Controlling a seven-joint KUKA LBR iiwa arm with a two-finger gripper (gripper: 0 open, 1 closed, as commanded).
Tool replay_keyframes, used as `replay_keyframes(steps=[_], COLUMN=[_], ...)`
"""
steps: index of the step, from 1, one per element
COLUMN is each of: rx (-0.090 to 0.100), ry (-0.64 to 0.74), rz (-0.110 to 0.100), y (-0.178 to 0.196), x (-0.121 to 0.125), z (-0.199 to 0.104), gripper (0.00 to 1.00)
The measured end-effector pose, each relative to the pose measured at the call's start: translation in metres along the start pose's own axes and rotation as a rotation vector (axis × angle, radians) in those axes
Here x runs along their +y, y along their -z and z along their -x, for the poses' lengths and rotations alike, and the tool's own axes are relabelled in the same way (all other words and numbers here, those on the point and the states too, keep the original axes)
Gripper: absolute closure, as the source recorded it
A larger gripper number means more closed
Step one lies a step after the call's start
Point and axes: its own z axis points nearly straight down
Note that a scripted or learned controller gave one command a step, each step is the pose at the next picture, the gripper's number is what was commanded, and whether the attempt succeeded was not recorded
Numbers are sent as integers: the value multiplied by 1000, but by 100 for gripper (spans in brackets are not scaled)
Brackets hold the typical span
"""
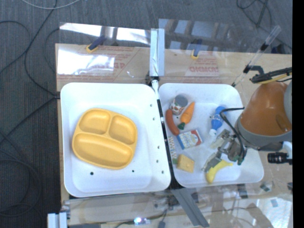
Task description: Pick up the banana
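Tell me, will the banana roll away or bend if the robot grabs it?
Probably not. The banana is curved and lies flat in the right bin, so it would likely rock or spin, not roll. It looks like a small toy, likely stiff and light. Its smooth skin might slip from the gripper above it.

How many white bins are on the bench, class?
2: the left bin holds a yellow divided plate; the right bin holds the banana and other small items.

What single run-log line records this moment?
tool: over right bin | banana: lying beside tool, not lifted | grip: unclear
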Motion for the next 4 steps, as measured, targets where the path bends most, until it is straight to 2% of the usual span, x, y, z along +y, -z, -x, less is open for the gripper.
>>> replay_keyframes(steps=[1,2,3,4], rx=[-12,-25,2,-12], ry=[-318,-517,-165,52], rz=[8,8,-7,-3], y=[-13,-13,57,-14], x=[-17,-7,-7,-4], z=[17,11,2,5], gripper=[0,0,0,0])
